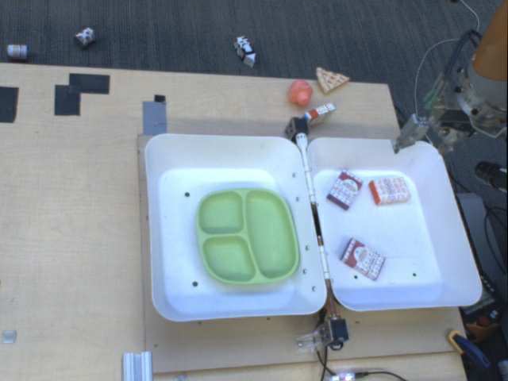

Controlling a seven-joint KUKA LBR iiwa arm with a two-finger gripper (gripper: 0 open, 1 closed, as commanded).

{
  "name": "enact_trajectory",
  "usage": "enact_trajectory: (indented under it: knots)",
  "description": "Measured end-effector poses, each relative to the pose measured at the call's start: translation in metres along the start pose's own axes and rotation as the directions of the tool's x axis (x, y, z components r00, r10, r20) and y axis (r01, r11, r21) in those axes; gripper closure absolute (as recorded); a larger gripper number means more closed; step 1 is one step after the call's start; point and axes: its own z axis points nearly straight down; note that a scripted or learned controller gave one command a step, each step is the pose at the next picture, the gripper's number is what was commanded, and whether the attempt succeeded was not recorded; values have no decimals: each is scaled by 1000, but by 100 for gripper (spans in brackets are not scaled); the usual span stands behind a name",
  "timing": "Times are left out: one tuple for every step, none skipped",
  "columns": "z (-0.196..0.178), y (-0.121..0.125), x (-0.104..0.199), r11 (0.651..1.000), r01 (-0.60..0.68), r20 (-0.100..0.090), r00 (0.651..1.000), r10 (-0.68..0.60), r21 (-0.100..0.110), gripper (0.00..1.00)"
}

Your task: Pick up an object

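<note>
Hovering end effector [417,131] beside right bin [444,213], three packets [363,258] inside

Arm w/ orange band enters at upper right. Wrist sits high, near the frame's right edge. Gripper [421,133] hangs off its left side, pointing down-left, grey metal. Nothing seen betw. its tips. Fingers too small & blurred to read.

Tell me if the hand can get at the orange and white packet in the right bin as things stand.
Probably yes. The hand sits at the right bin's far right corner, and the orange and white packet lies flat nearby with bare bin floor around it. Nothing covers it, and the darker packet beside it lies apart.
</note>
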Motion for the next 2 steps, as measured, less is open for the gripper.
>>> enact_trajectory:
  knots:
    - [118, -70, -46, 1000, -3, 1, 1000, 3, 4, 0]
    - [187, -121, -26, 1000, -2, 0, 1000, 2, 0, 0]
